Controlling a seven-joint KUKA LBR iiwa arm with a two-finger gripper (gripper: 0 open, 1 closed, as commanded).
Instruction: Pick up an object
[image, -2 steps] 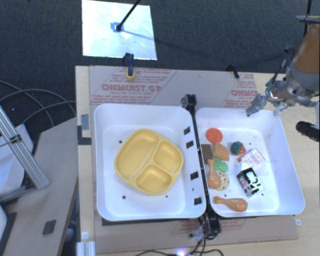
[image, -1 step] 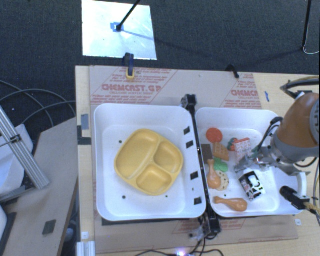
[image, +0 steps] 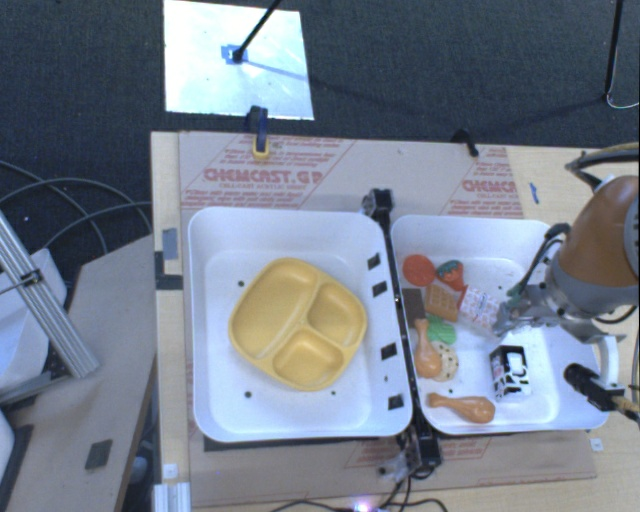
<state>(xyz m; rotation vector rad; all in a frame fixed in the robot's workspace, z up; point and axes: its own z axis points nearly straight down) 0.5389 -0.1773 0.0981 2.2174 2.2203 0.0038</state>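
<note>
The right bin (image: 480, 228) holds several toy foods. Among them are a red tomato (image: 419, 270), an orange and green piece (image: 451, 271), a brown cracker (image: 442, 300) and a white and pink packet (image: 479, 306). Nearer the front lie a tan drumstick (image: 424, 345), a speckled cookie (image: 446, 366), a black and white carton (image: 510, 372) and a second drumstick (image: 462, 406). My gripper (image: 513, 315) hangs low over the bin's right half, just right of the packet and just behind the carton. Nothing visibly sits in it.
The left bin (image: 200, 330) contains a yellow divided plate (image: 297, 322). A black hinge strip (image: 392, 300) runs between the two bins. The arm's orange band (image: 600, 235) overhangs the right bin's right rim. A blue and yellow clamp (image: 259, 133) sits at the bench's back edge.
</note>
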